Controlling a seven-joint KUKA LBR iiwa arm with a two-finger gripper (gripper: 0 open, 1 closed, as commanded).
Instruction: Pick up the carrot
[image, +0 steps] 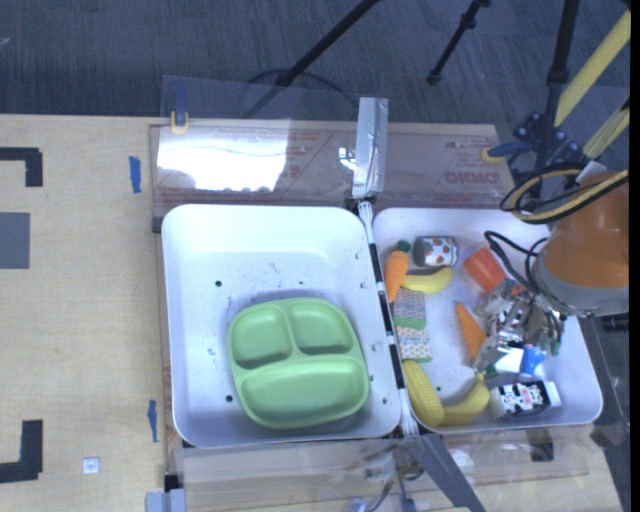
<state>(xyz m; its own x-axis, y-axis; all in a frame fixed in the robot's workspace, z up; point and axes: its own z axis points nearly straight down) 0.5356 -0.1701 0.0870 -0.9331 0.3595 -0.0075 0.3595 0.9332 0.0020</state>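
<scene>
Bright, even light falls from overhead. The white left bin (190, 300) is nearly blown out along its rim, and a hot glare streaks the clear plastic sheet (225, 160) at about eleven o'clock. The green plate (297, 360) throws a soft shadow around its edge, darkest toward six o'clock. The dark floor (300, 40) at twelve o'clock is dim and grainy. Overall the picture is soft; the clutter in the right bin (590, 400) at four o'clock smears together, small details unreadable.
</scene>
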